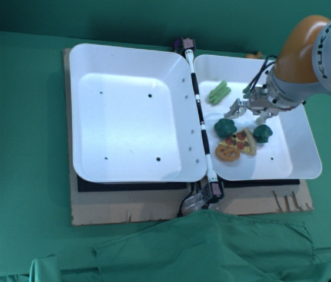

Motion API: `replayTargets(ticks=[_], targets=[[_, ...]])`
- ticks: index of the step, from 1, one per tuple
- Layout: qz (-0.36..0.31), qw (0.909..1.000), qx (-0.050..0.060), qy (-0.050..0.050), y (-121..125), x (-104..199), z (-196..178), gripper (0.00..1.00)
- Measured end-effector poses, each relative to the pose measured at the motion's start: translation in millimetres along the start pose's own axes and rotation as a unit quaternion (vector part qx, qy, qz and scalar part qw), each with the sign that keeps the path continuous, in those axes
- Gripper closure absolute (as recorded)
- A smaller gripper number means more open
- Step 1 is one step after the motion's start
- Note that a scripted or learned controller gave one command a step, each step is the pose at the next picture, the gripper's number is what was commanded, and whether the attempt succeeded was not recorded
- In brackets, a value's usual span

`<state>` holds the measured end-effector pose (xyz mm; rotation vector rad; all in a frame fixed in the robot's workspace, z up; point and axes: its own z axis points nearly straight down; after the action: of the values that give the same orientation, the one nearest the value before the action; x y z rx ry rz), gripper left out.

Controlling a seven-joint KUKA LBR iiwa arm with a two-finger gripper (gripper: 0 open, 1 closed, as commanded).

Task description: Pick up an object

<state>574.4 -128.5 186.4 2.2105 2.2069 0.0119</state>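
The right bin (290,153) holds several toy foods. A bunch of green beans (219,92) lies near its back left. Two dark green broccoli pieces sit lower down, one (224,127) left and one (263,133) right. A pizza slice (245,141) lies between them, with an orange-red tomato slice (227,153) at its left. My gripper (247,116) hangs over the bin's middle, just above the broccoli pieces and right of the beans. It is open, with nothing between its fingers.
The left bin (130,107) lies beside the right one, with a black-and-white bar (199,107) along their shared edge. Both rest on a cardboard sheet (124,207). A crumpled green cloth (212,245) lies in front of the bench.
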Motion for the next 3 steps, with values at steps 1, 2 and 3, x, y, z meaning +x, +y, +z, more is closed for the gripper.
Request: replayTargets(ticks=[1,2,3], targets=[[0.002,1.0,-0.003,0.0,-65.5,3.1,-1.3,0.0],[0.0,1.0,-0.003,0.001,-69.8,0.2,-0.8,0.0],[0.001,1.0,-0.003,0.0,-91.4,-7.3,-1.0,0.0]])
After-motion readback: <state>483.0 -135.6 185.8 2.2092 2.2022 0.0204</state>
